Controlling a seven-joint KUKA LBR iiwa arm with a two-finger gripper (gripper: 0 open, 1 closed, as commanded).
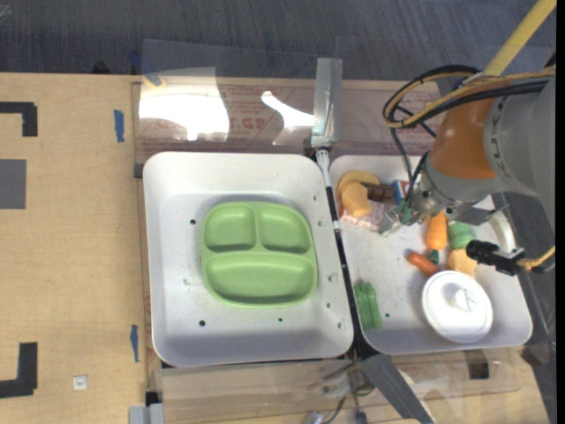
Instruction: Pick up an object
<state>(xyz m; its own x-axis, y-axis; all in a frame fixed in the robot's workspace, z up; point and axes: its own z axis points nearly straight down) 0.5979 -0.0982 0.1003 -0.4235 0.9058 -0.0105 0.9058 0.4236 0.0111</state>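
Note:
My gripper (pixel 395 208) is low in the back-left part of the right bin (pixel 397 334), below the arm's orange band (pixel 459 144). It sits right beside a yellow-orange toy (pixel 356 193); whether it touches the toy I cannot tell. Just to the gripper's right lie an orange piece (pixel 437 230), a green piece (pixel 460 234) and a yellow piece (pixel 462 260). A small carrot-like piece (pixel 422 259) lies in front of them. A white round lid or bowl (pixel 456 306) rests at the bin's front right, and a green ridged piece (pixel 366 306) lies along the left wall.
The left bin (pixel 172 263) holds a green divided plate (pixel 259 252) in its middle. A metal post (pixel 325 104) and clear sheeting stand behind the bins. Black cables (pixel 415 95) loop off the arm at the back right. Brown bench surface (pixel 62 237) extends to the left.

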